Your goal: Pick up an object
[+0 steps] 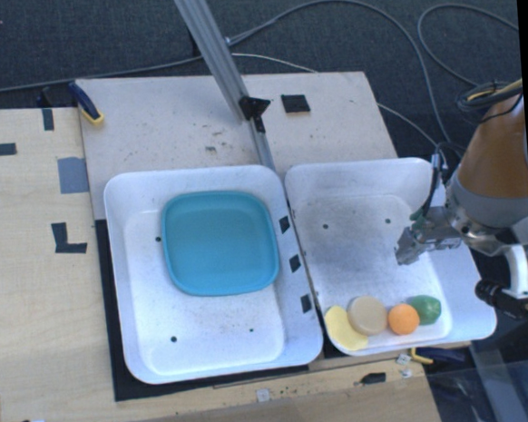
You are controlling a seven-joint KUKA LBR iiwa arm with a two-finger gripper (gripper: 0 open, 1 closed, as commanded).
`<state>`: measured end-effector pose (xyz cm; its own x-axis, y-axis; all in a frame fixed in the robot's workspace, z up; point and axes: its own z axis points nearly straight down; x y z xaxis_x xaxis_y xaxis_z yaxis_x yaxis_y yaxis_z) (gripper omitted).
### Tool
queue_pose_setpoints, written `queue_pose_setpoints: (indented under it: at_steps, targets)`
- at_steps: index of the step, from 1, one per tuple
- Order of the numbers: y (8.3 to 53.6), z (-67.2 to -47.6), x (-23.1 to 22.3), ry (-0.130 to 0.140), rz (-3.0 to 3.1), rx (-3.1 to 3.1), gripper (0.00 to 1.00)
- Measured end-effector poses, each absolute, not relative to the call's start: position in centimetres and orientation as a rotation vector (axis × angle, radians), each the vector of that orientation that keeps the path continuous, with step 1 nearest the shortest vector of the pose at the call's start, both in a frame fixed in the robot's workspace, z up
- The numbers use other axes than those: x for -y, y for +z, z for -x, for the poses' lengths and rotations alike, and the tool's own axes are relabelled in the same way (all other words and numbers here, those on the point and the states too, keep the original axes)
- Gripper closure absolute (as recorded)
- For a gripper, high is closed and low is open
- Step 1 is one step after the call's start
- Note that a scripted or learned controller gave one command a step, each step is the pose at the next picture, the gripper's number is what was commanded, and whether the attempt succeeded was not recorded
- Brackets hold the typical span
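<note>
Four small objects, among them an orange ball (403, 319), are seen just below the end effector (411, 248); its grip state cannot be told.

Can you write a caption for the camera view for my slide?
Gripper over the right bin, above toy foods; blue plate in the left bin.

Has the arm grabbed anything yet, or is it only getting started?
Nothing looks picked up yet. The end effector is over the right bin, with none of the objects at it. The yellow piece, beige round piece, orange ball and green piece all lie along that bin's near edge, and the blue plate lies in the left bin. The whole grasp remains.
</note>
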<state>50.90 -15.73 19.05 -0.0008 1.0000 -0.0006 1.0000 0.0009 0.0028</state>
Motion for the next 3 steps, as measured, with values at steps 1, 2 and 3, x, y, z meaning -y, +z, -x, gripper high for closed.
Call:
queue_pose_setpoints:
  at_steps: [1, 2, 3]
  targets:
    - [25.2, -51.3, 15.3, 0.004, -2.217, -2.22, 1.0]
    - [27.9, -51.3, 15.3, 0.002, -2.22, -2.221, 1.0]
    - [28.1, -52.3, 10.2, 0.001, -2.217, -2.227, 1.0]
